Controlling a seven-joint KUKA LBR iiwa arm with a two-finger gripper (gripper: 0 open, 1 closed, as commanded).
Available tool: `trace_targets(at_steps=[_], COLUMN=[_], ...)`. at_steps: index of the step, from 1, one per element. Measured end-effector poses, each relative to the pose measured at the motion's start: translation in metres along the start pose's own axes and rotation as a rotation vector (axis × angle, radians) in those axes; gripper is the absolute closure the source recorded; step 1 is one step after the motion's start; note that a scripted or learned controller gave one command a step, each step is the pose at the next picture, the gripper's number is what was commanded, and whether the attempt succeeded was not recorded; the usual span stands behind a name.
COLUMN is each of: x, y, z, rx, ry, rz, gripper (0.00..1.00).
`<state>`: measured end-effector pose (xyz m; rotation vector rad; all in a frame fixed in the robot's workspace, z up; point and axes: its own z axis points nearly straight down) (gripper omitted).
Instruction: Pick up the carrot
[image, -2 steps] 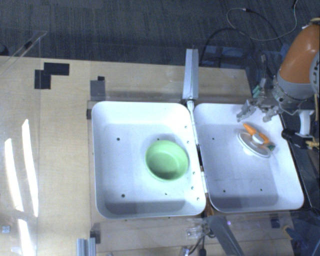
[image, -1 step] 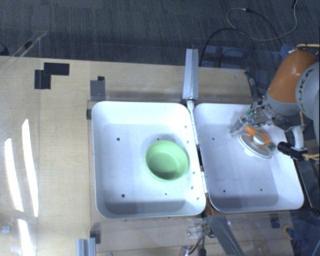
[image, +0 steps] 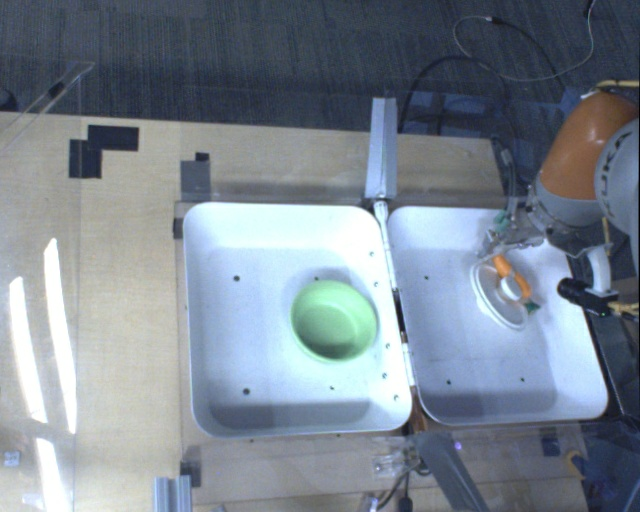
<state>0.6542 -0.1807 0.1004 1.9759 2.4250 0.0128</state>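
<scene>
The gripper (image: 512, 232) sits at the far right of the right-hand bin (image: 450, 330), tucked under the grey wrist with its orange band. From where I stand I cannot tell how it is set; it is a small bright tangle of metal, too blurred to read.

Just below it lies the carrot (image: 506, 270), a short orange piece slanting down and to the right, with a bit of green at its lower end. It seems to rest on or in something clear and rounded, a see-through dish (image: 497, 298) perhaps, though its outline is faint. The tool's tip is very close to the carrot's upper end, possibly touching, but I cannot see the carrot caught in it. It looks to be lying on the bin floor or the dish, not lifted.

So I would judge the task barely begun: the arm (image: 590, 160) is in place over the right spot, and the gripping and the lift are yet to be done.

Further out, the left bin (image: 230, 250) holds a pale green bowl (image: 334, 319), well apart from the carrot and across the divider between the bins. Both bins sit on a light wooden bench (image: 100, 300), with dark cables (image: 510, 50) trailing on the floor beyond.
</scene>
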Motion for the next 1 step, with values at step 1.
trace_targets(at_steps=[1], x=[0.0663], y=[0.025], z=[-0.1154], rx=[0.006], ry=[0.003], rz=[-0.003], gripper=[1.0])
